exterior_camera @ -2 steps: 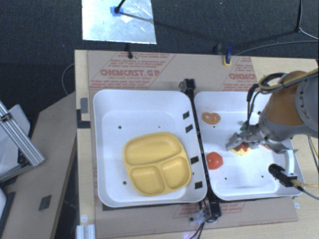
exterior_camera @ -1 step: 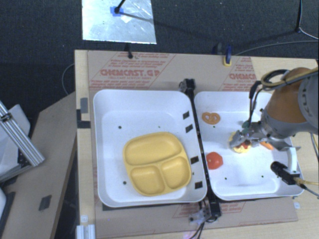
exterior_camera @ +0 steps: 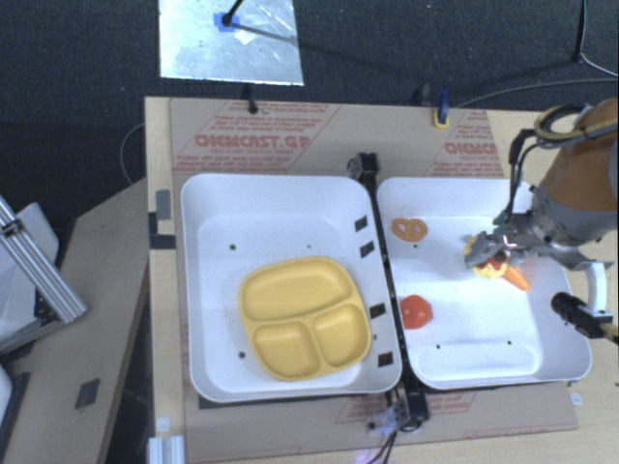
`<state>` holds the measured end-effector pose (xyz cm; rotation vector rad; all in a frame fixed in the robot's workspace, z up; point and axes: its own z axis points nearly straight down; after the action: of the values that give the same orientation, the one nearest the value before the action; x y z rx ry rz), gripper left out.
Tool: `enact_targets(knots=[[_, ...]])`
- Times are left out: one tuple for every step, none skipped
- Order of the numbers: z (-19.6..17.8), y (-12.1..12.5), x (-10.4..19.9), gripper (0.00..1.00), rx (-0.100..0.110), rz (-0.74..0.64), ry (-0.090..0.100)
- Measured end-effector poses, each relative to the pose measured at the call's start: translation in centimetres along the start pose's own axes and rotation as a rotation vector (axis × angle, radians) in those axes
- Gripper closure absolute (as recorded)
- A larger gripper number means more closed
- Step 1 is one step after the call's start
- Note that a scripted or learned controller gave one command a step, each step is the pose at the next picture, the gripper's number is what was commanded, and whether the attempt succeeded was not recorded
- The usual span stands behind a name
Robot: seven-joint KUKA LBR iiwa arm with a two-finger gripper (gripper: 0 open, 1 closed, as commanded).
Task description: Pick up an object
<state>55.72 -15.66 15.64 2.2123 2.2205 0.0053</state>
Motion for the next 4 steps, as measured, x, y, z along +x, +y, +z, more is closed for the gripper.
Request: enact_targets(knots=[[-4.6, 0.8, 0.2, 1.00, 0.001, -0.001, 0.001], [-10.7, 0.4, 0.4, 1.00, -0.001, -0.002, 0.001], [-11.2, 0.1, 5.7, 1.00, 0.005, -0.007, 0.005], [-10.6, -0.8, 11.0, 1.00, 0.007, -0.007, 0.005]])
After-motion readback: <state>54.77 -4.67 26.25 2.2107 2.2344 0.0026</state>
